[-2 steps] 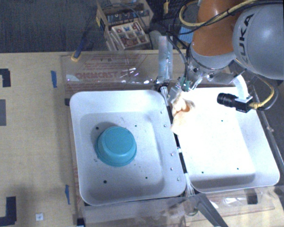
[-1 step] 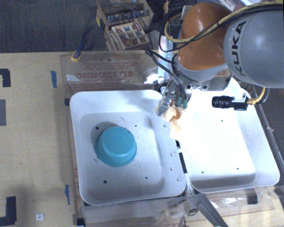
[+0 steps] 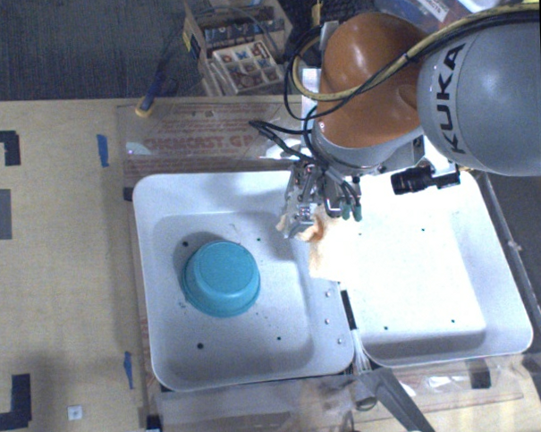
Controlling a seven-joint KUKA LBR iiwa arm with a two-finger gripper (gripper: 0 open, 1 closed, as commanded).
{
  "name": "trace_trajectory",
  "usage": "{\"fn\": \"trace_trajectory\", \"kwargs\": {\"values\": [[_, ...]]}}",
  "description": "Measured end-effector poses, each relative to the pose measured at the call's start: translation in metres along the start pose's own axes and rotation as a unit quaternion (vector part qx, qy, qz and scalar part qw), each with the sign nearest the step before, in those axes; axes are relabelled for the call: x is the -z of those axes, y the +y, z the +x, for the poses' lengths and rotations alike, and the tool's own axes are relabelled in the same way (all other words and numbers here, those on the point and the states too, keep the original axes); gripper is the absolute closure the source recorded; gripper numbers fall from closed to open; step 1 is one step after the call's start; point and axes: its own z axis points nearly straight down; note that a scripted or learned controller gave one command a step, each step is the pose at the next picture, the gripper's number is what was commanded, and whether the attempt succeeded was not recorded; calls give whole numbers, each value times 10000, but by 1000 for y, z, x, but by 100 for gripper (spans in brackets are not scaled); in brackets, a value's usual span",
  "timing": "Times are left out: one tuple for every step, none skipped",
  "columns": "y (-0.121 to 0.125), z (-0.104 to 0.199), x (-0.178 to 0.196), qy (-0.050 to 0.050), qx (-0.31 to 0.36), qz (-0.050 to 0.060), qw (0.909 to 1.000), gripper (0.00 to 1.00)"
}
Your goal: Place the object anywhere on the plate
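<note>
Hanging at frame centre, a small pale orange object (image 3: 317, 228) sits just under the gripper (image 3: 308, 220); whether the jaws clamp it, I cannot tell. It is over the seam between the left bin (image 3: 160, 350) and right bin (image 3: 490, 326). The blue upturned plate (image 3: 220, 277), lower left, is bare; placement not yet done.

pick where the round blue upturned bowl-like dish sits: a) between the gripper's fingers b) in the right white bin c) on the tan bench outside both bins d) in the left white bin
d, the round blue dish rests on the floor of the left white bin, while the gripper hangs apart from it over the rim where the two bins meet.
</note>
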Motion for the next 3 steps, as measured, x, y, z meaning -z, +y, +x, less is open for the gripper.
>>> {"fn": "trace_trajectory", "kwargs": {"values": [[46,38,2,3,336,-1,9994,100],[78,71,-2,8,335,-1,9994,100],[78,71,-2,4,333,-1,9994,0]]}}
